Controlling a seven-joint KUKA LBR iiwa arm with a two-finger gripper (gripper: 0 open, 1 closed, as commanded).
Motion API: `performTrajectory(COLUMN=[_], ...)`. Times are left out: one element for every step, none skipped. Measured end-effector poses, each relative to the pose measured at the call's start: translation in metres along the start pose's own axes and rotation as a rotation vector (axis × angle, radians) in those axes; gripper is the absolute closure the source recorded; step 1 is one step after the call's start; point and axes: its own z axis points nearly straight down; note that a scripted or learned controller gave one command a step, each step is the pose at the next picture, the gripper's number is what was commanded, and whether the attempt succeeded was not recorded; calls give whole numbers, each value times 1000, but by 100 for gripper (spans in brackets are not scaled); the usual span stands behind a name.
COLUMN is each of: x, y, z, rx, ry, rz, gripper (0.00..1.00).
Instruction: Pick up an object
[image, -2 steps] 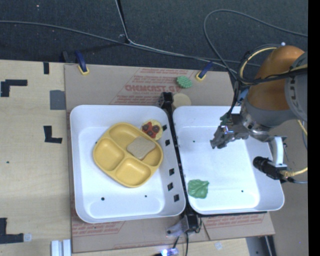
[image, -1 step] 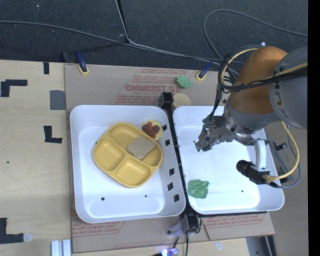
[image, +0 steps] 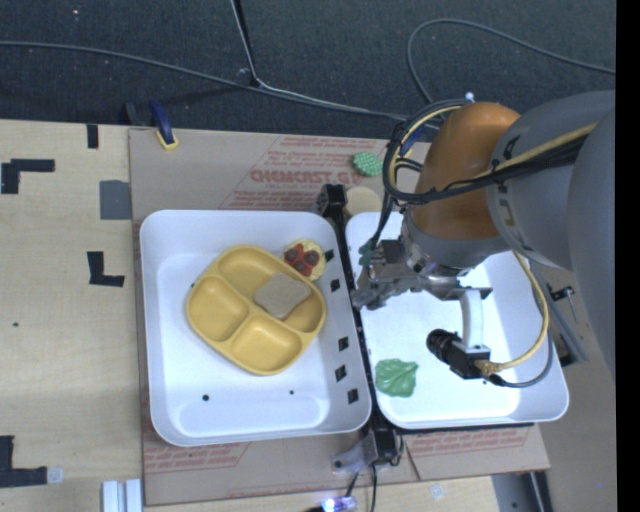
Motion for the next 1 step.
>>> performTrajectory(x=[56], y=[-15], z=[7], rx=[1], ry=[0], rz=[-1], gripper=[100])
